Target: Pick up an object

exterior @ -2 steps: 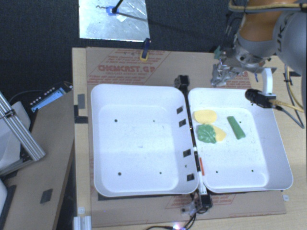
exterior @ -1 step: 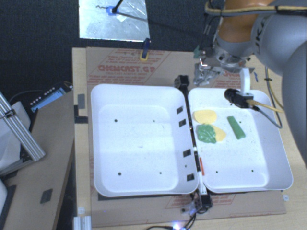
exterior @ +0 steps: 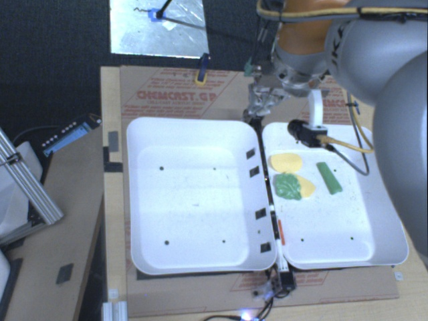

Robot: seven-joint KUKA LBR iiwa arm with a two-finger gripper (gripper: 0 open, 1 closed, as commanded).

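right now the gripper [exterior: 257, 109] hangs over the far end of the divider between the bins, and i cannot tell its state. dropping from there it would likely hit the rims and close on nothing. the right bin [exterior: 348, 246] holds a yellow piece [exterior: 285, 161], a green lump [exterior: 287, 186] touching a second yellow bit [exterior: 307, 188], and a green bar [exterior: 329, 178] just beside. the left bin [exterior: 194, 199] holds nothing visible.
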